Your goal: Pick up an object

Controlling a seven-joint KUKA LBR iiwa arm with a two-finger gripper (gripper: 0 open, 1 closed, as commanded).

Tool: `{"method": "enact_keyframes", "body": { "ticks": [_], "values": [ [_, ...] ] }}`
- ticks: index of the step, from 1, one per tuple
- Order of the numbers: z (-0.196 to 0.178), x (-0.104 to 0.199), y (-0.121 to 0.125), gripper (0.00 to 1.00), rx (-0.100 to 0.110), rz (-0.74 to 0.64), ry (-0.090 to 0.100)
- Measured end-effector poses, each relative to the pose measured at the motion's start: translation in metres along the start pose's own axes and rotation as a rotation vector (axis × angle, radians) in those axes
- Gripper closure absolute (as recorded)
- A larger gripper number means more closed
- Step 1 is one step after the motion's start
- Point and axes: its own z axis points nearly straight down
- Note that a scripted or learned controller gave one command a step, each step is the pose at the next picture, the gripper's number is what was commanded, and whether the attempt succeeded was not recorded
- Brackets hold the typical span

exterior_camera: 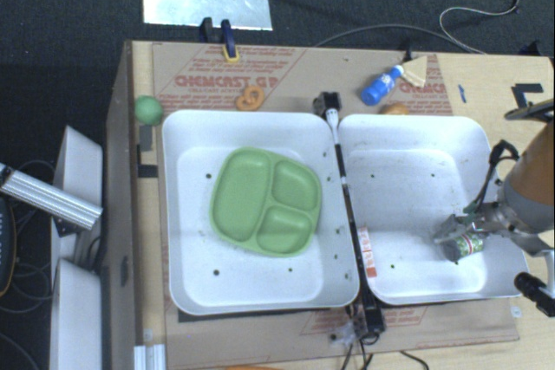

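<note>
A green divided plate (264, 202) lies flat in the middle of the left bin (186, 273). In the right bin (408, 160), near its front right corner, sits a small greenish-white object with a bit of red (471, 246). My gripper (456, 233) is down in that corner, right on top of the small object and touching or nearly touching it. The grey arm (527, 186) comes in over the bin's right rim. The gripper body hides part of the object.
Behind the bins on the cardboard lie a blue bottle (381, 87), an orange ring (251, 98) and a green ball (148, 109). A black clip (329, 105) and a dark strip mark the seam between the bins. A cable (494, 160) hangs by the arm.
</note>
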Motion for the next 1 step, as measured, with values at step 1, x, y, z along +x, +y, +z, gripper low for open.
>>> {"method": "enact_keyframes", "body": {
  "ticks": [1],
  "values": [
    [-0.1181, 0.0714, 0.0002, 1.00, 0.003, -0.002, 0.002]
  ]
}}
